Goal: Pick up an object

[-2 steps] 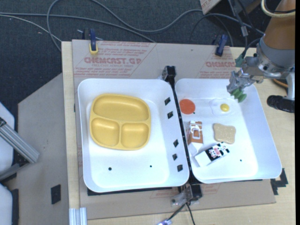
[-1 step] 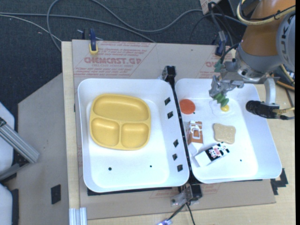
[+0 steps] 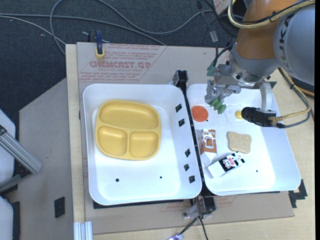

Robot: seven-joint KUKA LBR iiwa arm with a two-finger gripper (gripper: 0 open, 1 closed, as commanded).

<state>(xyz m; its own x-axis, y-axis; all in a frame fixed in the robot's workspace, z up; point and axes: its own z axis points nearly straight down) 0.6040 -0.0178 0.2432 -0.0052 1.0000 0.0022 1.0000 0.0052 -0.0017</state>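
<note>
Your hand (image 3: 218, 100) hangs right over the green piece (image 3: 218, 105) in the right bin (image 3: 280, 149); I cannot tell its grip.

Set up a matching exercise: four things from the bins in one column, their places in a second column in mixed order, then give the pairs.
Things:
1. yellow divided plate
2. orange disc
3. slice of toast
4. black-and-white card

Places:
A. right bin, near its front edge
B. left bin
C. right bin, near the divider, just below the hand
D. right bin, to the right of the small brown packet

Pairs: 1-B, 2-C, 3-D, 4-A
</note>
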